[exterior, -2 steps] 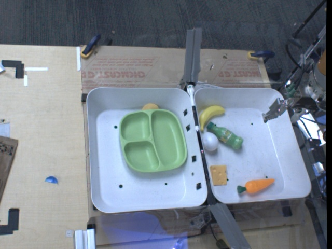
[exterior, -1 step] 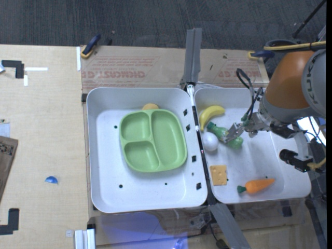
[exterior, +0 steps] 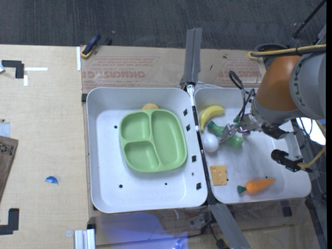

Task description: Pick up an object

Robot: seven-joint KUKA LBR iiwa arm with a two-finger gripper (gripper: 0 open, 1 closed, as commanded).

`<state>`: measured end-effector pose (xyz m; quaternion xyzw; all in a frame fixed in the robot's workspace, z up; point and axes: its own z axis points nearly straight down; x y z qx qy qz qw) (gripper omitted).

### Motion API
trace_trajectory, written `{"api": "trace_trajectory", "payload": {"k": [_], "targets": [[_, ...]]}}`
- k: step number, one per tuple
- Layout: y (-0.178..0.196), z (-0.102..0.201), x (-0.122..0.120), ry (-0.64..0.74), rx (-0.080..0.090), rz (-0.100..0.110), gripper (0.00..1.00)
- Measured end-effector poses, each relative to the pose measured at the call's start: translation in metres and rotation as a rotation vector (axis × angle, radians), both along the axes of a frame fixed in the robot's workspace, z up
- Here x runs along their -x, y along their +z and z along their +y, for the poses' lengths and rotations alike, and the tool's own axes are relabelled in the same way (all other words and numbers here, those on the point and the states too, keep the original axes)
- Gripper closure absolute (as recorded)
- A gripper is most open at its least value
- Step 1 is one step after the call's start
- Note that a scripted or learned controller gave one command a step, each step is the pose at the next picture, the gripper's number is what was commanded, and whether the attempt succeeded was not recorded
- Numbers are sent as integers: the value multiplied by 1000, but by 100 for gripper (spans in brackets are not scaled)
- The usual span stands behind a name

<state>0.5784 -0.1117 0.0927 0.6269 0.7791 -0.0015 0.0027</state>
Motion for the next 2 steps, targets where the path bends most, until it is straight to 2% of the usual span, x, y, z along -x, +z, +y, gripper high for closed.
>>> {"api": "trace_trajectory", "payload": {"k": [1,2], "targets": [[8,0,0,-3,-3,2,100],[99,53,-51,-34,-4,3,100]]}}
